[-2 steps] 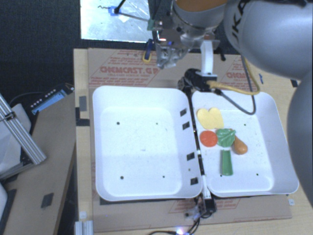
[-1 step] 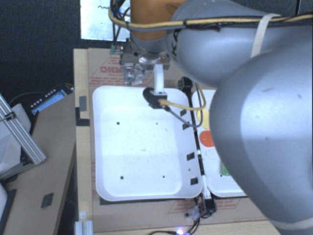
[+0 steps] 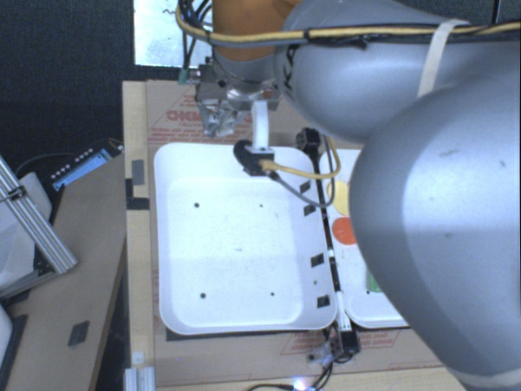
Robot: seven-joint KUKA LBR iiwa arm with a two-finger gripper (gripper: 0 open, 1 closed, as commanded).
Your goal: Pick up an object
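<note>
Peeking out past the bulk of the arm, the likeliest things to pick lie in the right bin (image 3: pixel 358 320): an orange round object (image 3: pixel 343 230) close to the divide between the bins, a yellow item (image 3: pixel 342 192) farther back, and a sliver of a green item (image 3: pixel 373 283) nearer the front, all partly hidden by the grey arm (image 3: pixel 423 218). The gripper (image 3: pixel 220 119) hangs well apart from them, over the far rim of the left bin (image 3: pixel 175 243), beside a white post (image 3: pixel 260 125) and a black fitting (image 3: pixel 249 156) from which a yellow cable (image 3: pixel 301 172) runs. Nothing can be seen in its grasp, and whether it is spread or closed cannot be told from this angle. The risk from here is judged to be a closure on nothing, since the left bin's floor beneath it shows bare white with a few dark specks; a descent there could also knock the rim, the post or the cable. The bins sit on a cardboard sheet (image 3: pixel 163 112) with red print, laid on a pale wooden tabletop (image 3: pixel 73 300). Aluminium framing (image 3: pixel 32 226) stands at the left, against a dark backdrop (image 3: pixel 65 55).
</note>
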